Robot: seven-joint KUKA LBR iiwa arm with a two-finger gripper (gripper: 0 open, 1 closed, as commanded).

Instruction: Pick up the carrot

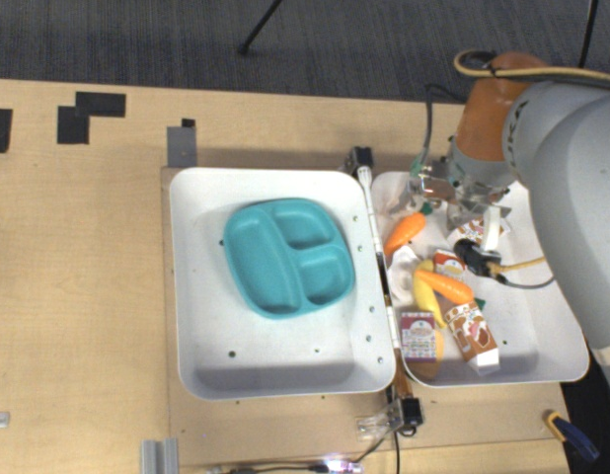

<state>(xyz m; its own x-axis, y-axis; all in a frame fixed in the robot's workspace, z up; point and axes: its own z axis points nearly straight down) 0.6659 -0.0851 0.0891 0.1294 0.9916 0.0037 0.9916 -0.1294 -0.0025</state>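
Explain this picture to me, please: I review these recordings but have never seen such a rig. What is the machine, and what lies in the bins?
One camera looks down at a slant on a wooden bench with two shallow white bins. The grey arm with an orange band reaches in from the right; its end effector hangs over the right bin. The left bin holds a teal divided plate. The right bin holds the carrot, lying loose just left of the end effector, plus a banana and small food cartons. Nothing looks held.

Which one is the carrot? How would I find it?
Look in the right bin, the one full of toys. Near its upper left, beside the wall between the bins, lies the carrot. It is plain orange and pointed, unlike the yellow banana below it.
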